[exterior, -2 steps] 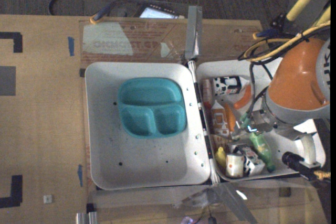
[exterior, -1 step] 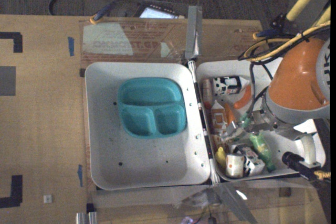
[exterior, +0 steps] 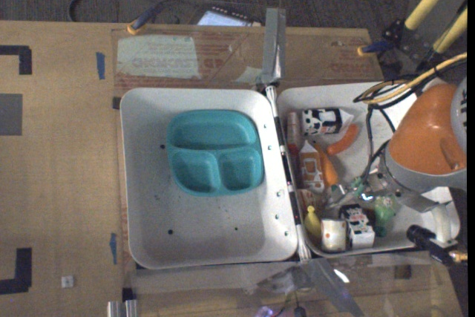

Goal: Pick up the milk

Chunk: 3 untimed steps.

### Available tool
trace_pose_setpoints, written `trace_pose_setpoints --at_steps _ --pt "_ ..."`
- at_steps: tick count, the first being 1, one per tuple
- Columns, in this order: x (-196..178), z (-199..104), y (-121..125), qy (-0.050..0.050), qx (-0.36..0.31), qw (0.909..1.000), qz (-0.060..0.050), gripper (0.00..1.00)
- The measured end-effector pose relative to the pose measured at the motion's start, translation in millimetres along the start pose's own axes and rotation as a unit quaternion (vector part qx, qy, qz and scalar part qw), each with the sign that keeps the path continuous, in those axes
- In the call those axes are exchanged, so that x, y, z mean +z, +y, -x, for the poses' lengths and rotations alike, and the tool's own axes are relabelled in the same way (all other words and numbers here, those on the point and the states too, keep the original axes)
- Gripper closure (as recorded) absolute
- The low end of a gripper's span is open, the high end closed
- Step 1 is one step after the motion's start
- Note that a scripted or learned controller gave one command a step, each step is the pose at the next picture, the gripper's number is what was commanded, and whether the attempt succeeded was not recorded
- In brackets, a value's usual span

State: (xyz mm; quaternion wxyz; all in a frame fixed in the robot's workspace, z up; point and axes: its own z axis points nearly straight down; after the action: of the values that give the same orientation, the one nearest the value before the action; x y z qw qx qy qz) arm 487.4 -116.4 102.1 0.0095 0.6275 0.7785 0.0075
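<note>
The milk (exterior: pixel 323 121) is a small white carton with black cow patches. It lies on its side at the back of the right bin (exterior: pixel 334 94), next to an orange carrot (exterior: pixel 344 139). My gripper (exterior: pixel 350 193) hangs low over the middle of the right bin, in front of the milk and apart from it. It sits among cluttered items below the grey arm with its orange band (exterior: pixel 427 139). Nothing of the milk is inside the gripper.
The right bin also holds a brown bottle (exterior: pixel 293 127), an orange carton (exterior: pixel 312 159), a yellow banana (exterior: pixel 312 220), a white cup (exterior: pixel 333 234), a small printed box (exterior: pixel 359 224) and a green item (exterior: pixel 384 210). A teal divided tray (exterior: pixel 215 151) lies in the left bin (exterior: pixel 141 182).
</note>
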Motion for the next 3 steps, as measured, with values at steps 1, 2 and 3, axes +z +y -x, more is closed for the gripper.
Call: trace_pose_setpoints --at_steps 1,2,3 --pt "-10 0 1 0.000 0.001 1.0000 0.002 1.00" --pt "-83 -46 8 0.004 -0.153 0.9882 -0.010 1.00" --pt "-83 -45 8 0.004 -0.153 0.9882 -0.010 0.00"
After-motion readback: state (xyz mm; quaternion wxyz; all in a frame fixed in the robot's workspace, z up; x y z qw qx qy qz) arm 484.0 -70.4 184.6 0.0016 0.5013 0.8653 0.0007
